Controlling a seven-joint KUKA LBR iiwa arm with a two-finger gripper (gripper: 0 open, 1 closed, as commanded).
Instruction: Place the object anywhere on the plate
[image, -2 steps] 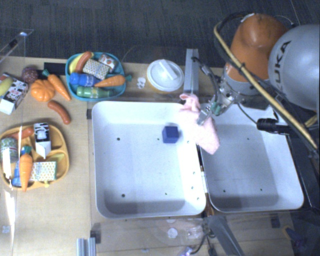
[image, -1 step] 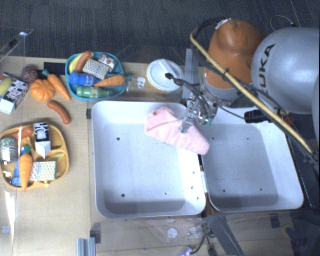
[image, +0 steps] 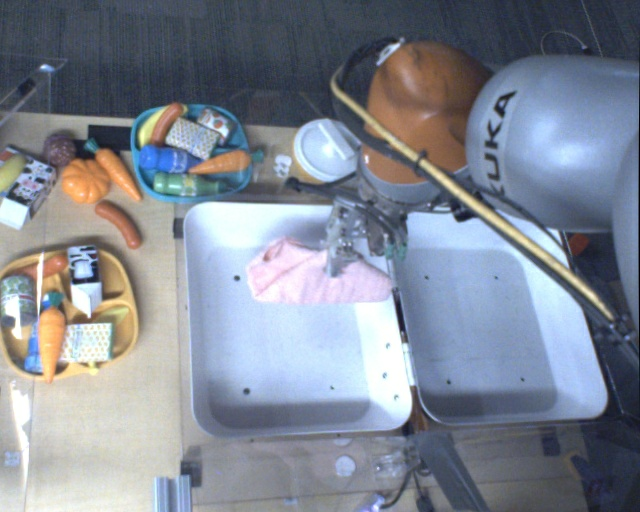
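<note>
The gripper hangs low over the upper right part of the left bin, its fingers down at the right end of a crumpled pink cloth. Left of the jaws the cloth fills the way toward the bin's middle. Below the jaws the bin floor lies bare down to the near wall, wide free room. Just right of the jaws stand the two bins' meeting walls; beyond them the right bin has an open floor. Above the jaws the far wall is close, with a white lidded cup just behind it. The arm's orange band overhangs that corner.
</note>
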